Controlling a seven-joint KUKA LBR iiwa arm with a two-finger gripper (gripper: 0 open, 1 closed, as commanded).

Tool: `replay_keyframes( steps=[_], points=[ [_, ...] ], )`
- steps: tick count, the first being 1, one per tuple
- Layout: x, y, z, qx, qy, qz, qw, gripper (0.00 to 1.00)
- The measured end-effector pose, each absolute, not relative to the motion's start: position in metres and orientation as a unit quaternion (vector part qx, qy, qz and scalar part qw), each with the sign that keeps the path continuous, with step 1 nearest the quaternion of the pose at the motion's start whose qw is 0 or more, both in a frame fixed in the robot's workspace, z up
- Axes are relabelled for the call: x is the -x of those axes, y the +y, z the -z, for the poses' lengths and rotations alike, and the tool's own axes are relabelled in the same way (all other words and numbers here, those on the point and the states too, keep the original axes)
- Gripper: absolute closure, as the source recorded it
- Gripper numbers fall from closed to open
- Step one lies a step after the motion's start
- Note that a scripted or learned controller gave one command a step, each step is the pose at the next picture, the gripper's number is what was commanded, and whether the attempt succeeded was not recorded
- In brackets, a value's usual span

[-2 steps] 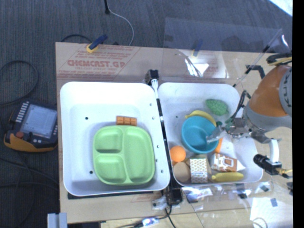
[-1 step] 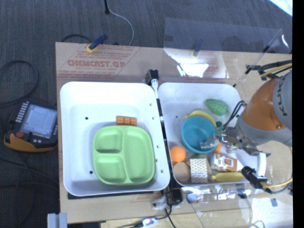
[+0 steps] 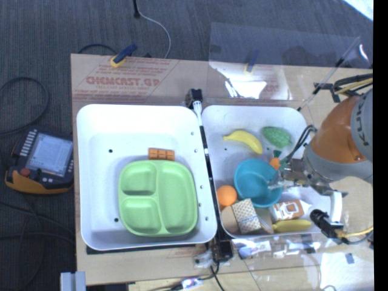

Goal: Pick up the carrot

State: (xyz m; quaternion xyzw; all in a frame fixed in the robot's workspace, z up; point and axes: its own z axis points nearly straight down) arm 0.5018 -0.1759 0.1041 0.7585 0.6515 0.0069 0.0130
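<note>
We see the gripper (image 3: pixel 280 173) low over the right bin (image 3: pixel 254 111), its spread impossible to tell, the carrot (image 3: pixel 276 162) peeking just beyond it beside the blue bowl (image 3: pixel 253 180); we should descend centred, avoiding the bowl's rim.

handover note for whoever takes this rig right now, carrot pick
Gripper: low in the right bin, at the blue bowl's right rim; finger state unreadable.
Carrot: small orange piece with green top, in the right bin between the bowl and the arm, just above the gripper, partly hidden.
Done: arm is at the carrot's spot.
Left: no grasp visible yet; confirm grip, then lift.
</note>
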Motion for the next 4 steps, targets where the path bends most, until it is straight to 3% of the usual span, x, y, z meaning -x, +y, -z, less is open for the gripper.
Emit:
replay_keyframes(
  steps=[1, 2, 3, 4],
  points=[
    [-0.583, -0.085, -0.186, -0.807, 0.591, -0.0008, 0.003, 1.00],
    [-0.580, -0.087, -0.183, -0.808, 0.589, 0.0026, 0.001, 0.00],
    [-0.506, -0.098, -0.131, -0.783, 0.622, 0.0039, -0.003, 0.00],
    [-0.484, 0.022, -0.184, -0.757, 0.654, 0.0002, -0.001, 0.00]
  ],
)
